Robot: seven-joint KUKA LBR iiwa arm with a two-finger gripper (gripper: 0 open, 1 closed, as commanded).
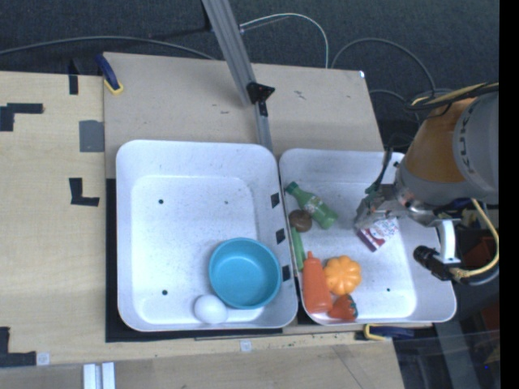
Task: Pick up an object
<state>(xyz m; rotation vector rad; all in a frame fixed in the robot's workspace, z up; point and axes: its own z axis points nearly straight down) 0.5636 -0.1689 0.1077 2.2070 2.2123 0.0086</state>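
My gripper (371,214) hangs low over the right bin (357,175), near its right side, right at a small red and white packet (380,233) that lies just below it. Left of it lie a green bottle (311,206) and a brown round piece (300,220). Near the bin's front sit an orange pumpkin (342,275), an orange carrot-like piece (315,284), a thin green stalk (298,250) and a red piece (345,307). The left bin (162,177) holds a blue bowl (244,271) and a white ball (210,308).
A grey metal pole (235,47) slants across the bench behind the bins. Cables (308,31) run over the dark floor at the back. The arm's orange band and grey body (454,156) overhang the right bin's right rim.
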